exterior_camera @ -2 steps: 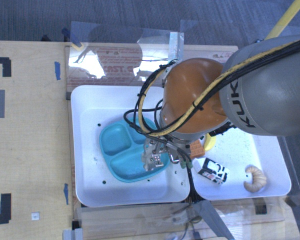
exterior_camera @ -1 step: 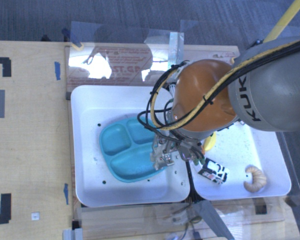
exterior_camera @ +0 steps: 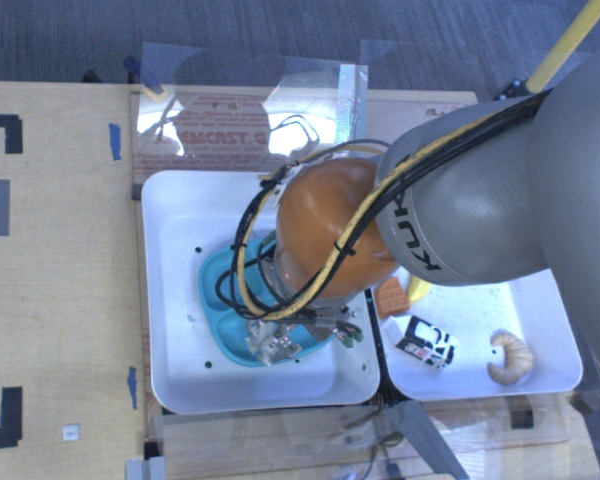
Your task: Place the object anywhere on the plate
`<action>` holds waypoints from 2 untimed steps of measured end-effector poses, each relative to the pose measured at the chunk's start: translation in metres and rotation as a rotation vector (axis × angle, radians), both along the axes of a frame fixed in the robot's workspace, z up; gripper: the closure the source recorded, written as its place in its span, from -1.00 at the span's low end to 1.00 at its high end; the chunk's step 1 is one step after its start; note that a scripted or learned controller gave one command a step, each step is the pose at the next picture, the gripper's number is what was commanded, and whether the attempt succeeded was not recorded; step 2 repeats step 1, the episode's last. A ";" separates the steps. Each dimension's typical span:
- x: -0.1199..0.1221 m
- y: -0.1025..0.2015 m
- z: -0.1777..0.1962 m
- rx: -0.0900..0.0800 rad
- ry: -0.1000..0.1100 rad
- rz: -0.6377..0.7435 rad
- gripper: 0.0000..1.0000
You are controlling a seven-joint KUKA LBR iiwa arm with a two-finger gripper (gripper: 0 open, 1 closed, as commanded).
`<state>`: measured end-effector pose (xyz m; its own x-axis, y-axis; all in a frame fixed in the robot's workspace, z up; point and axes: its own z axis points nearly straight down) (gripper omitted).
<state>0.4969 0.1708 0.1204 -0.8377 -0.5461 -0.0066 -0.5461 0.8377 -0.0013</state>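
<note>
A light blue plate [exterior_camera: 218, 308] lies in the left bin [exterior_camera: 170, 268], mostly covered by the arm's orange wrist. My gripper [exterior_camera: 272, 345] hangs low over the plate's near part, its metal tip against the blue surface. The wrist and cables hide whatever may sit between the tips. In the right bin [exterior_camera: 550, 308] lie a tan croissant-shaped object [exterior_camera: 510, 356], a black and white object [exterior_camera: 426, 342], and an orange piece [exterior_camera: 391, 295] beside a yellow one [exterior_camera: 418, 289].
A clear plastic sheet with a red-printed label [exterior_camera: 225, 133] lies behind the left bin. Wooden bench top [exterior_camera: 60, 268] spreads to the left, with black corner marks and blue tape bits. The grey arm spans the right bin's far half.
</note>
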 end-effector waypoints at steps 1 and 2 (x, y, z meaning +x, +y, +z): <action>0.003 0.001 0.001 0.005 -0.011 -0.001 -1.00; 0.003 0.001 0.001 0.005 -0.011 -0.001 -1.00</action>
